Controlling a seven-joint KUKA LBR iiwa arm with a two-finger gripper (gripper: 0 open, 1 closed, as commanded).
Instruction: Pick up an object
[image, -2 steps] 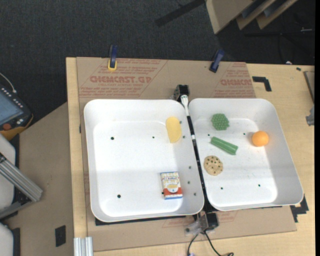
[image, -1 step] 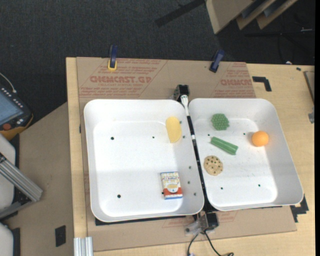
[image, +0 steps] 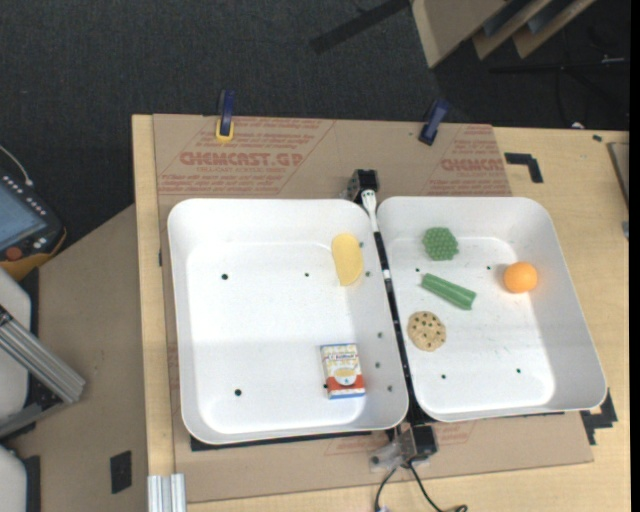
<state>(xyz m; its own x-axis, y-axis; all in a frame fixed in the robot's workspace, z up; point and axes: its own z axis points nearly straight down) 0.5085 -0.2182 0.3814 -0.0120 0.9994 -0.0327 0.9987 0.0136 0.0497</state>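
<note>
When we inspected the bench, we judged the task not yet begun: every object lay loose in a bin, nothing was lifted, and the whole pick remained to be done. We could not tell the state of the gripper from this view.

We took the dark divider (image: 385, 285) where the two bins meet as our landmark. Left of it, the left bin (image: 200, 320) held two items: a pale yellow piece (image: 347, 258) just beside the divider towards the far end, and a small printed box (image: 343, 371) near the divider at the near end.

Right of it, the right bin (image: 560, 330) held four: a green bumpy ball (image: 439, 243), a green stick (image: 447, 291), a cookie (image: 427, 330) closest to the divider, and an orange ball (image: 520, 277) farthest from it. All lay apart from one another.
</note>
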